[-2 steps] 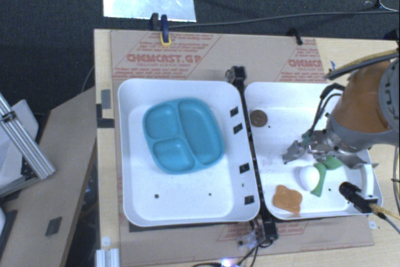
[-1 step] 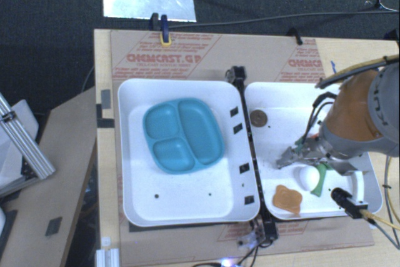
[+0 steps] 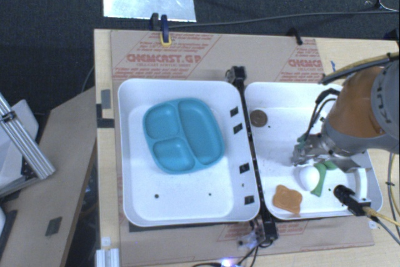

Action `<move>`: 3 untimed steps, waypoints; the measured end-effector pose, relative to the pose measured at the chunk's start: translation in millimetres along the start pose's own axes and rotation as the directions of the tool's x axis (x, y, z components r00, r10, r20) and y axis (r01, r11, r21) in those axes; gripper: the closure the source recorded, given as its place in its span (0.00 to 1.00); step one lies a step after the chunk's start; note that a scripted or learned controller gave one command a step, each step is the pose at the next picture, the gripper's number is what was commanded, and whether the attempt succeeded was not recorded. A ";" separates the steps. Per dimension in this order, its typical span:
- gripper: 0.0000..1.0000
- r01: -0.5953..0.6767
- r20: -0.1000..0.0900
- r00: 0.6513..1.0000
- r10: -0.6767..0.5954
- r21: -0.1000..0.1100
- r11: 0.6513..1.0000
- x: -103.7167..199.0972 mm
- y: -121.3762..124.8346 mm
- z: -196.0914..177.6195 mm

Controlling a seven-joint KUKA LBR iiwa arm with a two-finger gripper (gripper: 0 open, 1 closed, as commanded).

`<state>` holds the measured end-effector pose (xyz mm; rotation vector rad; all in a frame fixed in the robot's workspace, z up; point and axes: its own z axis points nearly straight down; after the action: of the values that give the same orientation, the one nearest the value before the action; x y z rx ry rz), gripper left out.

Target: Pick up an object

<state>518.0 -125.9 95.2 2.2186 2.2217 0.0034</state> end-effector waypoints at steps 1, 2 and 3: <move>1.00 0.003 0.002 1.000 -0.003 -0.003 1.000 -0.8 6.5 -43.8; 1.00 0.003 0.002 1.000 -0.003 -0.005 1.000 -6.2 10.0 -106.8; 1.00 0.005 0.002 1.000 -0.005 -0.006 1.000 0.2 15.0 -168.4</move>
<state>532.6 -125.7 263.7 2.2092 2.2223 0.0081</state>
